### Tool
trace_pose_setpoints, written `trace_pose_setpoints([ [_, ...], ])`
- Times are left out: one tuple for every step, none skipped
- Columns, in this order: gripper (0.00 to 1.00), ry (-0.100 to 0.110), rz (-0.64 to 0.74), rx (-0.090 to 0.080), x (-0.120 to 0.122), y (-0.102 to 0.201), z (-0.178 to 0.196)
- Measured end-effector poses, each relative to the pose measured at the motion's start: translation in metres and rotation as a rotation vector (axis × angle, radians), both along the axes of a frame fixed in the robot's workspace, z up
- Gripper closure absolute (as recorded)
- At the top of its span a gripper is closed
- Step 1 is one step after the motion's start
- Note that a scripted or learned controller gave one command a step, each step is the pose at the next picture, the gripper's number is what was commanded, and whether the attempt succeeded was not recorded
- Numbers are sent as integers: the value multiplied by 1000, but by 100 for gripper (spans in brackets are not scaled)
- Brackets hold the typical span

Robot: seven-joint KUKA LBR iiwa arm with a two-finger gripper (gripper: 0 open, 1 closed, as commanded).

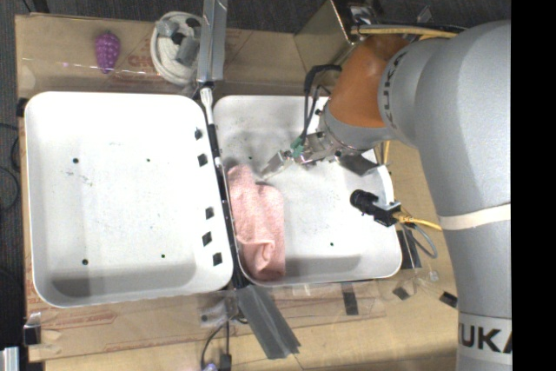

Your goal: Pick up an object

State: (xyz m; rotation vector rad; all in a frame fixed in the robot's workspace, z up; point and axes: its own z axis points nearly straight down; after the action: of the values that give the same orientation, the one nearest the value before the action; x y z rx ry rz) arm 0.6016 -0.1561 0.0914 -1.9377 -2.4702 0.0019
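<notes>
My gripper (276,162) hangs low in the right bin (347,261), reached in from the right, its tip just above the top end of the pink cloth (257,221); how far it stands open I cannot tell, and nothing shows in its hold. The cloth lies bunched lengthwise against the bin's left wall, hard by the divider (217,195) between the bins, its lower end near the front rim. To the cloth's right the bin floor is bare white out to the right wall, under my wrist. The left bin (113,195) has a wide bare floor. Behind the bins, on the cardboard, sit a purple grape-like toy (107,50) and a white coiled roll (174,46).
</notes>
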Motion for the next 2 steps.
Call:
trace_pose_setpoints([
  [0, 0, 89, 0, -55, 49, 0],
  [0, -2, 174, 0, -94, 53, 0],
])
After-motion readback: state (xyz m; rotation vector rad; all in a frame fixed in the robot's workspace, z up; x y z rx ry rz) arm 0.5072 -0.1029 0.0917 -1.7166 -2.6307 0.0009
